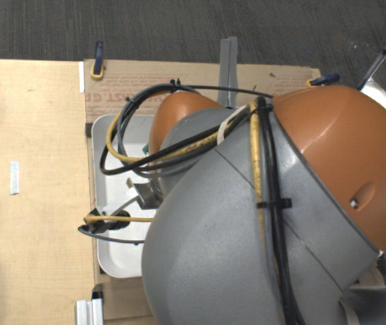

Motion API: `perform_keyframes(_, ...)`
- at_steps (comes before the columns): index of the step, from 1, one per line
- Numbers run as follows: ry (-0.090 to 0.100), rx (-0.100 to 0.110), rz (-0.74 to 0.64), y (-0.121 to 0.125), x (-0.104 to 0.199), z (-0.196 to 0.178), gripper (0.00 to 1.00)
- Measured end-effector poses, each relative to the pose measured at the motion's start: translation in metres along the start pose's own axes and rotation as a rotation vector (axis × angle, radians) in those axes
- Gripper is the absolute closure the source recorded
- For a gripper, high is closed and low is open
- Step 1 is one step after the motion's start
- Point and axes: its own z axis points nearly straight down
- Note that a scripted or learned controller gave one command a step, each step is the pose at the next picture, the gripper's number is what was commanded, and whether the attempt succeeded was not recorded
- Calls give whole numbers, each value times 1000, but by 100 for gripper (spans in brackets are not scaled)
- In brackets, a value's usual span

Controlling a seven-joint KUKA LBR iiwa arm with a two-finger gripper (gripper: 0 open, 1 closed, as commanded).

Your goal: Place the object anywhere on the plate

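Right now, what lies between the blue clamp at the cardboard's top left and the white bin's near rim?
In the camera view, printed cardboard, then looping black and yellow cables.

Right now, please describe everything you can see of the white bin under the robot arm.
The white bin is a shallow tray of smooth white material, likely plastic, with rounded corners and a low raised rim. Its left side and part of its floor are visible; the grey arm covers the rest. It lies flat on brown cardboard, beside the wooden bench top. Black and yellow cables loop above it, and one cable bundle crosses its left rim.
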Motion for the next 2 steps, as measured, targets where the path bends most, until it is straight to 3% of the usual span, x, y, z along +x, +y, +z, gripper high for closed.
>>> perform_keyframes(1,0,0,-168,26,57,36,100)
perform_keyframes(2,6,1,63,87,93,36,100)
